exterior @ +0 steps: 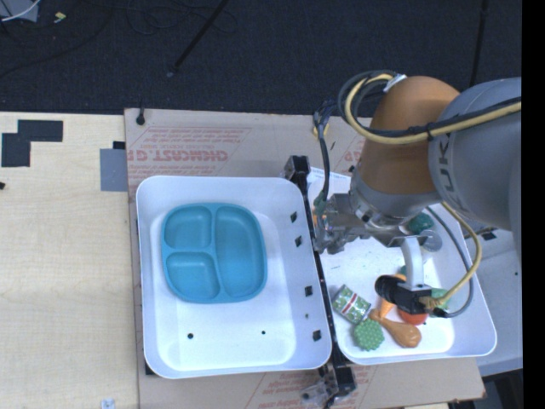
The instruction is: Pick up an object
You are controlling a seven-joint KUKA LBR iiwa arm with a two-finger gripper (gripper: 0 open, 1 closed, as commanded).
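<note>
Nearest the camera, at the front of the right bin (451, 335), the loose things lie huddled together, probably because they were tipped in as a heap, not laid out. There is one green knobbly ball (368, 335), one orange piece (402, 332) touching it on its right, one striped packet (349, 303) just behind the ball, and one red piece (412, 315) above the orange one. That makes four small things in the cluster. A fifth, a teal piece (419, 224), sits farther back and is half hidden under the arm (409, 143). Any of these could serve as the object to pick up, and all of them rest on the bin floor. Behind the cluster the tool (330, 233) hangs over the bin's left side, close to the wall shared with the left bin (221, 339) and apart from the packet. The wrist covers it, so I cannot tell how far open it is, and nothing can be seen held in it. The left bin holds one blue plate (213, 254) with three compartments, lying flat toward the back. The two bins sit side by side on one cardboard sheet (196, 147), which probably protects the pale counter (60, 271) beneath.
</note>
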